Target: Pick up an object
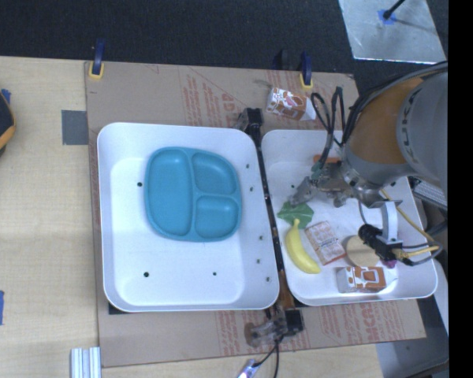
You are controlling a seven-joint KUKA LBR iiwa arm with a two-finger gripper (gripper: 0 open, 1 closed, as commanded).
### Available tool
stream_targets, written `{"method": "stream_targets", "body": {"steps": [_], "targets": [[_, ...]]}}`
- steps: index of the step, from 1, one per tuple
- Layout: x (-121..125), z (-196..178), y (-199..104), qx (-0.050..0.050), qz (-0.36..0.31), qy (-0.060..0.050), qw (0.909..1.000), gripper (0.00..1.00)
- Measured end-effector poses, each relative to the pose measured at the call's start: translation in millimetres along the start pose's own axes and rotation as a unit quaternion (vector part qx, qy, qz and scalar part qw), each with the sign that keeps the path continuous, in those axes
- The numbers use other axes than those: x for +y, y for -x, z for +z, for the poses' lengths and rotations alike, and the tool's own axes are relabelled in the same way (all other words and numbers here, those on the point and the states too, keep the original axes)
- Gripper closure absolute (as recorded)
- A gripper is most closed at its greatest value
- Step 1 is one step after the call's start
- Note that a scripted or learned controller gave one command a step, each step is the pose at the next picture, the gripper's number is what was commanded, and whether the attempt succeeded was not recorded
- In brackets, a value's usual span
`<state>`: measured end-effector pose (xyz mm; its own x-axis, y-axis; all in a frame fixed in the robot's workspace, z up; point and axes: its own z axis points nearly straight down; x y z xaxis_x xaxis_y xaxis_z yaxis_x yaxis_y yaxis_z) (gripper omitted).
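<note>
Since no single target is named by the task, candidates: a banana (pixel 301 250), a small printed packet (pixel 325 241), a green leafy piece (pixel 295 212), a round tan item (pixel 361 250) and a flat carton (pixel 361 279) are seen in the right bin (pixel 426 290), all close together in its near half.
Nearest candidate: the green leafy piece is judged closest to the hand (pixel 319 187), lying just beside it; the banana touches or nearly touches that piece.
Hand: it is seen low over the right bin's middle; whether its fingers are apart or together cannot be told, and nothing is visibly held.
Arm: the grey arm (pixel 410 132) is reached in from the right, with cables trailing over the tan item.
Left bin: a blue divided plate (pixel 193 193) is carried in the left bin (pixel 114 235).
Outside: a snack wrapper (pixel 288 103) is left on the worktop (pixel 31 235) beyond the bins.
Risk: because the items are crowded, a neighbour may be nudged or two things pinched; the thin leafy piece may be missed against the bin floor.
</note>
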<state>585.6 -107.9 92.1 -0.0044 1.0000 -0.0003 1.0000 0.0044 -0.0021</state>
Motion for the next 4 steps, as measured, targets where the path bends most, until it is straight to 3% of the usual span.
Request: {"method": "stream_targets", "body": {"steps": [1, 2, 3, 4], "targets": [[70.6, -0.3, 44.8, 0.000, 0.000, 0.000, 1.0000, 0.00], [63.0, -101.5, -25.4, 0.001, 0.000, 0.001, 1.0000, 0.00], [31.0, -13.9, -15.8, 0.000, 0.000, -0.002, 1.0000, 0.00], [-61.6, -99.9, -49.8, 0.000, 0.000, -0.001, 1.0000, 0.00]]}}
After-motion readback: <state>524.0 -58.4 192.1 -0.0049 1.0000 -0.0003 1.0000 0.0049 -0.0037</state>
